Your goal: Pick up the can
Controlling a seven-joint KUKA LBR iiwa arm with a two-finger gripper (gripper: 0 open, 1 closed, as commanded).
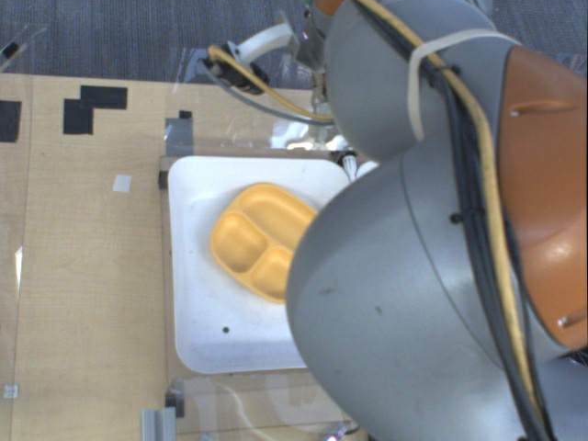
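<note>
- No brand, label or readable writing shows on anything in the camera view.
- One grey arm (432,246) with an orange band fills the right half of the picture, its bulk lying over the right part of the white bin (197,283).
- A yellowish cable (459,108) runs along the arm, and a pale strap wraps around the casing near the top.
- One white bin can be counted, shallow with rounded corners; its left and middle parts are in sight.
- One yellow divided tray (253,237) lies in that bin, with three compartments visible; its right edge passes under the arm.
- A small dark speck (226,330) sits on the bin floor below the tray.
- The can cannot be made out; the arm covers the right side of the scene, so I cannot tell where it lies.
- Whether the jaws are open or closed cannot be told, as the arm's own body hides the tool end.
- The bench (83,274) is light tan board, with black block-shaped marks (92,107) near its upper left.
- Beyond the bench at the top runs grey-blue carpet (138,16).
</note>
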